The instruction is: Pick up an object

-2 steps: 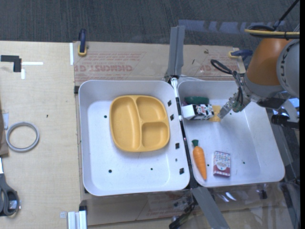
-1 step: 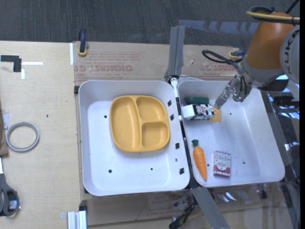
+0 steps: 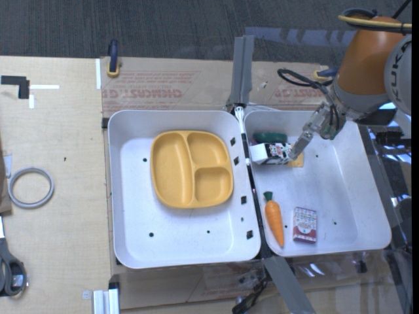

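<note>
In the right bin [image 3: 353, 195], my gripper [image 3: 296, 149] reaches down and left from the orange-banded wrist toward a cluster at the bin's back left. That cluster holds a small white packet with a printed label [image 3: 268, 152], a dark green item [image 3: 270, 137] just behind it, and a tan piece [image 3: 297, 161] under the gripper tip. The tip is right beside the white packet; whether it touches is unclear. An orange carrot [image 3: 273, 222] and a small red box [image 3: 305, 225] lie near the bin's front.
The left bin [image 3: 131, 227] holds a yellow divided plate [image 3: 192, 169]. A divider wall [image 3: 245, 175] separates the bins. On the bench at left lie a grey ring [image 3: 29, 187] and scissors [image 3: 10, 273].
</note>
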